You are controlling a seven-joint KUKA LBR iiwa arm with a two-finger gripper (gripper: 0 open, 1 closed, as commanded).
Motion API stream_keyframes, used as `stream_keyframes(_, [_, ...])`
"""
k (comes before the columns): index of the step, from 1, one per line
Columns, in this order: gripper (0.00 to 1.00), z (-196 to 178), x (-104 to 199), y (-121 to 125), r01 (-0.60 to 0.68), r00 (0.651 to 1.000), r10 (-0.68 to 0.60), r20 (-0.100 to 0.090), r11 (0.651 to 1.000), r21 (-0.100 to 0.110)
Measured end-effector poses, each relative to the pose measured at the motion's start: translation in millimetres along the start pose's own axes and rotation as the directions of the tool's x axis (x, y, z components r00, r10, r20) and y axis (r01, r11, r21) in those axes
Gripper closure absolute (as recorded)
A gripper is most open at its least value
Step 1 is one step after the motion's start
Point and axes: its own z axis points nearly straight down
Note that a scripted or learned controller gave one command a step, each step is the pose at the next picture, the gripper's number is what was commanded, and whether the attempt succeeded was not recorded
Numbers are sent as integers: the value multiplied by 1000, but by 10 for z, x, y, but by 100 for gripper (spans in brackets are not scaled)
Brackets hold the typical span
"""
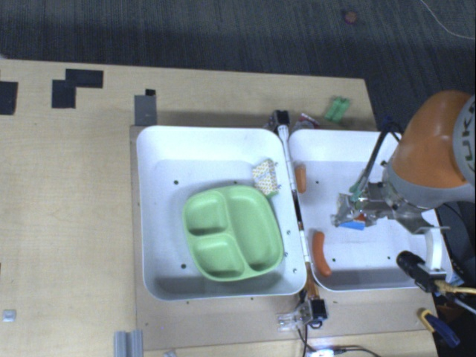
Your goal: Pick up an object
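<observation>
You cannot tell how open the gripper (349, 216) is over the blue object (354, 225); it may slip toward six o'clock.

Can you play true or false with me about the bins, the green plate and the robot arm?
1. The green divided plate lies in the left bin. True.
2. Two orange sausage-shaped pieces, one near the top and one lower down, lie in the right bin. True.
3. The plate has five sections. False: it has three.
4. The gripper is over the left bin. False: it is over the right bin.
5. A small patterned piece lies beside the plate's upper right edge. True.
</observation>
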Motion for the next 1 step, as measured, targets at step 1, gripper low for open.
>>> stream_keyframes(1, [100, -97, 332, 21, 1, 1000, -1, 0, 1000, -1])
